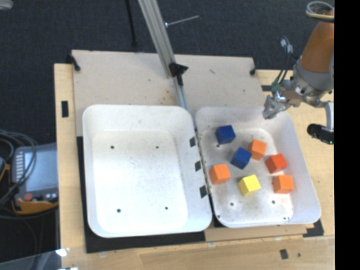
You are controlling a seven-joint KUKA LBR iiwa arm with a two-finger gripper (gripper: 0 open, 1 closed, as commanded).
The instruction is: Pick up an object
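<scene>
Yellow block [249,184] — orange [220,173], blue blocks [241,157] crowding it.

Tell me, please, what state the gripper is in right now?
Gripper: cannot be told; it sits above the right bin's top edge, apart from the blocks, holding nothing.

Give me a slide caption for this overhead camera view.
Gripper poised above the right bin holding seven colored cubes, left bin alongside.
</scene>
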